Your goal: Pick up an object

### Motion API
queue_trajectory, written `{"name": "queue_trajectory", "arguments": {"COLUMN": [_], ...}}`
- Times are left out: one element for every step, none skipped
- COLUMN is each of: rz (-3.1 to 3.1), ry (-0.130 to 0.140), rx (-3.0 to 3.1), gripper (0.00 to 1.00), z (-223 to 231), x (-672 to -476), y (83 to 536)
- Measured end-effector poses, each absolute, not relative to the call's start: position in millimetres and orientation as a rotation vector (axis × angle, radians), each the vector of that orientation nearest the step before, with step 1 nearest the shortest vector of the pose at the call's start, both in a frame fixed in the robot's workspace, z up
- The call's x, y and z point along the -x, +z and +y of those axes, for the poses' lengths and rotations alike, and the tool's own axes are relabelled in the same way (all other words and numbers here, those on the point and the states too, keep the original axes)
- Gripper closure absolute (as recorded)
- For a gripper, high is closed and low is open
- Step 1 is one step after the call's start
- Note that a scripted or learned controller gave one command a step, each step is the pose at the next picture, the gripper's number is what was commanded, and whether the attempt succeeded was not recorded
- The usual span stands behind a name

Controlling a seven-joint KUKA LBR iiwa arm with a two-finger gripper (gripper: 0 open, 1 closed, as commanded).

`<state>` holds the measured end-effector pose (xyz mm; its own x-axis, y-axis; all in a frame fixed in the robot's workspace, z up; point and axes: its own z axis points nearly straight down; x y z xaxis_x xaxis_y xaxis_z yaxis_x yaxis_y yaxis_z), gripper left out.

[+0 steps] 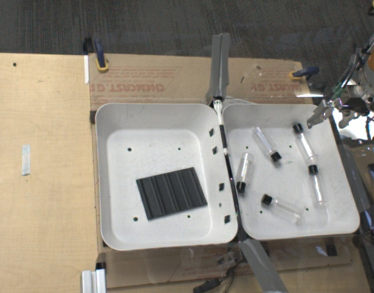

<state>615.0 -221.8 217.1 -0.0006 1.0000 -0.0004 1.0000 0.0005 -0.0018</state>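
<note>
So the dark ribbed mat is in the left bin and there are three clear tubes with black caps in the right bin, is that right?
Not quite. The camera view shows five clear tubes with black caps in the right bin, not three. The dark ribbed mat does lie in the left bin.

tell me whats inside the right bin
The right bin holds five clear tubes with black caps, such as one near its middle. Whatever lies beneath the tubes is covered.

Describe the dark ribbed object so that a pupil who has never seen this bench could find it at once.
Find the left bin of the two white ones. The dark ribbed panel lies flat on its floor, slightly skewed. It is flat, rectangular and black, unlike the clear black-capped tubes in the right bin.
</note>
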Motion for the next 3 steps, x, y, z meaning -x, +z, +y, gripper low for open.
{"name": "queue_trajectory", "arguments": {"rz": [-2.297, -2.304, -2.432], "ry": [-0.008, -0.002, 0.000], "rx": [2.133, 2.134, 1.992], "gripper": [0.00, 1.00, 1.00], "z": [-213.9, -216.1, -126.4], "x": [-649.0, -649.1, -659.2], "y": [91.3, 101.0, 176.6]}}
